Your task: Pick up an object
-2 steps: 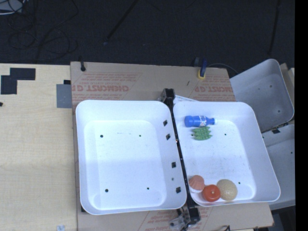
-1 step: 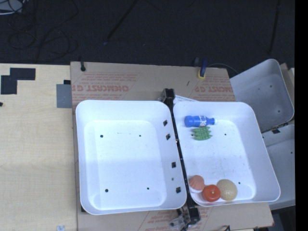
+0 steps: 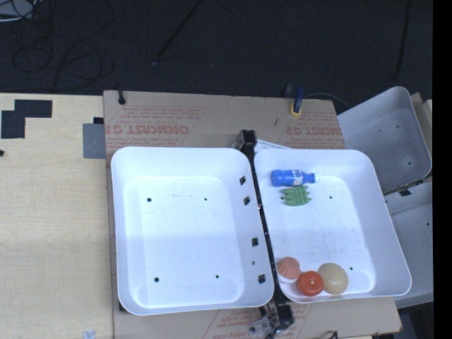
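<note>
Camera view: pick candidates all sit in right bin (image 3: 387, 217). Blue bottle (image 3: 292, 178) lies on its side near far wall, green item (image 3: 296, 196) just beside it. Three round items crowd near corner: pink (image 3: 287, 267), red (image 3: 310, 284), tan (image 3: 334, 277), touching or nearly so. Claw state: cannot tell.

Risks, as judged:
- Corner cluster sits tight against bin wall; a descent there may strike the rim or nudge neighbours w/o a clean grip.
- Round items likely roll off on contact.
- Bottle may spin or slip if taken across its length.
- Green item is low and flat; grasp may close over nothing.

Left bin (image 3: 120, 210) holds no candidates.

Writing: cardboard (image 3: 176, 108) under bins carries red print, upside down, approx. "CHEMCAST G.P". Bottle label too small to read.
</note>
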Robot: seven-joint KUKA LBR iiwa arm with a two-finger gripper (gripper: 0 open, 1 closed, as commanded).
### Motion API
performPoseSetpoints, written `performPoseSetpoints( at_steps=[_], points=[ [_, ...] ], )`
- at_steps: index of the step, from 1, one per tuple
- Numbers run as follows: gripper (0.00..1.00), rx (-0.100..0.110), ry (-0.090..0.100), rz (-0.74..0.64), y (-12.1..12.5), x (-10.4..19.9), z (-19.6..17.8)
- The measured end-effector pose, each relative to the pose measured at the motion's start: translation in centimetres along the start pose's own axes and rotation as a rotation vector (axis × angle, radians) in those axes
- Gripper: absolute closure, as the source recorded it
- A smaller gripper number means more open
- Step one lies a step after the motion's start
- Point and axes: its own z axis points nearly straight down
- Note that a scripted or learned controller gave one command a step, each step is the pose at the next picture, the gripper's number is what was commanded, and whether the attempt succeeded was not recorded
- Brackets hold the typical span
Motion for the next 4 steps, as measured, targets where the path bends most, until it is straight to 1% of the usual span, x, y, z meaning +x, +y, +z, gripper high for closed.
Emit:
performPoseSetpoints(
  at_steps=[1,2,3,4],
  points=[
    [0.0,0.001,0.0,-0.001,0.0,0.0,0.0],
    [1.0,0.003,0.0,-0.006,0.1,0.1,-0.9],
    [0.0,0.003,0.001,-0.007,0.1,0.1,-0.9],
    [1.0,0.005,0.001,-0.011,0.1,0.2,-1.9]
  ],
)
